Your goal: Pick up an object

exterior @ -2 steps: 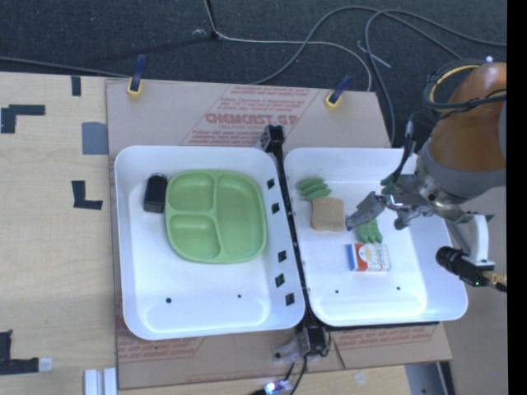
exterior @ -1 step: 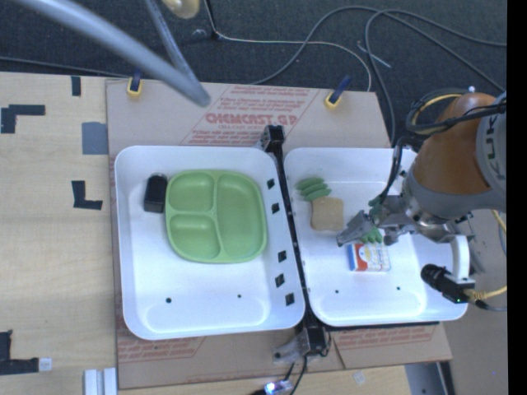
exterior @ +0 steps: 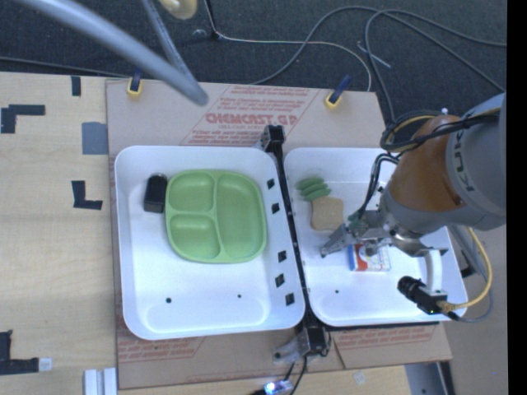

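My gripper [exterior: 340, 239] hangs low over the right bin [exterior: 387, 309], reaching in from the right below the grey and orange wrist [exterior: 428, 179]. Its tip lies just below a tan square block [exterior: 327, 214], close to it; I cannot tell if they touch. A small clear packet with red and blue marks [exterior: 368, 258] lies right beside the gripper, partly under the wrist. A green ridged piece [exterior: 313, 188] rests above the tan block. I see nothing held.
The left bin [exterior: 136, 303] holds a green divided plate [exterior: 216, 216] with a small black block [exterior: 155, 193] at its left side. A black divider [exterior: 284, 220] runs between the bins. Cables trail across the dark floor behind the bench.
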Motion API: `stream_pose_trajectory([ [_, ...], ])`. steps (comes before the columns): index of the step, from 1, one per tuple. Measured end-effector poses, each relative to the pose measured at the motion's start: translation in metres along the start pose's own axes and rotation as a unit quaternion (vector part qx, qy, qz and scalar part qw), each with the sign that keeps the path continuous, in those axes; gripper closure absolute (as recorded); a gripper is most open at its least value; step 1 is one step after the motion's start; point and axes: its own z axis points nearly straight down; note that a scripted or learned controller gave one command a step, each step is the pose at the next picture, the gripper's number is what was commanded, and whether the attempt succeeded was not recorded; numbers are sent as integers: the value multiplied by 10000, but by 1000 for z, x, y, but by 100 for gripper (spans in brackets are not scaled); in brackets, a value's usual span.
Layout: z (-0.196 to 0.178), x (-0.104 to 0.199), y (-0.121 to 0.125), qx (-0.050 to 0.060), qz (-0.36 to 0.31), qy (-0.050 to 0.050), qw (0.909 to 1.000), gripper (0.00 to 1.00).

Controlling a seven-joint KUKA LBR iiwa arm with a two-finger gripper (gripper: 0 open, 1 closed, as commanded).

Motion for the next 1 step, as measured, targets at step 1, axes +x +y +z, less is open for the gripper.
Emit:
stream_pose_trajectory([
  [1,-13,0,1,-18,-8,3,10000,100],
])
